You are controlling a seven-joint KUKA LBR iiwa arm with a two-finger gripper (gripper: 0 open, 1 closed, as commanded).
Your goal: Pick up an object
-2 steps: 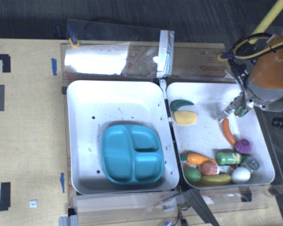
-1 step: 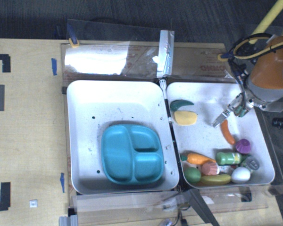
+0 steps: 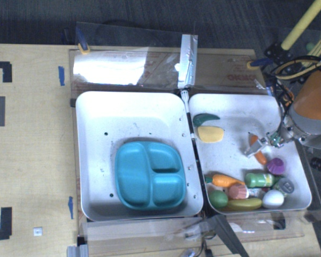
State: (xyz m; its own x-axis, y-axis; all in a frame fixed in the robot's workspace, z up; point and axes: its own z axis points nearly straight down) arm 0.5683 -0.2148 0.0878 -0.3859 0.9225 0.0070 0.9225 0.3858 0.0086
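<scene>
- Just the one camera here, fixed up above the bench [image 3: 27, 143] and looking down at a slant rather than dead straight.
- It faces the two white bins, which sit side by side across the middle: left bin [image 3: 91, 111] and right bin [image 3: 235, 103].
- The far edge of the bench is at the top, with dark floor [image 3: 150, 4] beyond it; the near edge runs off the bottom.
- It's back far enough to fit both bins whole, plus a good stretch of wooden benchtop to the left.
- The arm [image 3: 310, 106] comes in from the right edge, cut off by the frame.
- With a single view, there's nothing shared between views.
</scene>
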